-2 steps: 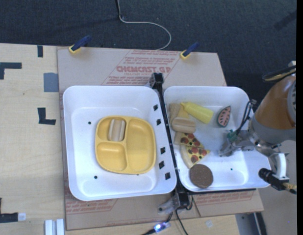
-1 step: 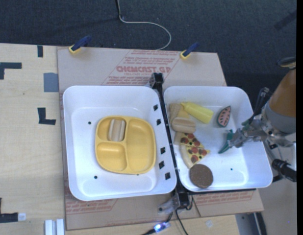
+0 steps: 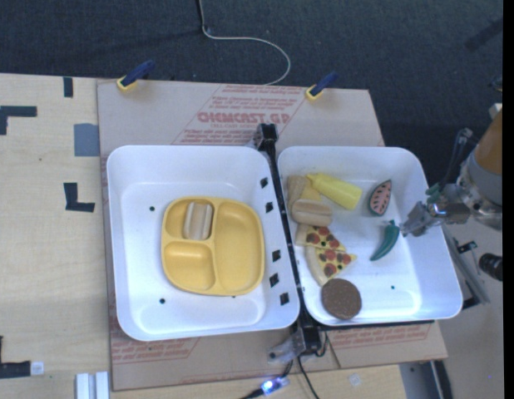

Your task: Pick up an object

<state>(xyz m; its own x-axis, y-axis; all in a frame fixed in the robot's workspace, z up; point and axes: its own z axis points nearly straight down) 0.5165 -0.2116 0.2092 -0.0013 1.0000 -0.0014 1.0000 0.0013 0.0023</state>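
Writing: You are looking at red print on the cardboard sheet under the bins; it is too blurred to read with confidence.
Left bin: It is holding a yellow divided plate near its middle, and a pale bread-like piece is lying in the plate's far-left compartment.
Right bin: You are seeing toy food here. A yellow mustard bottle is lying by the far edge, with a tan bread piece just beside it against the left wall.
Pizza slice: It is lying along the left wall, with a brown round patty near the near-left corner.
Watermelon slice: It is sitting toward the far-right part of the bin.
Green pepper: It is lying tilted near the right wall, just beside the gripper's tip.
Gripper: It is hovering over the right wall of the right bin; you cannot tell how its jaws are standing, and nothing is showing between them.
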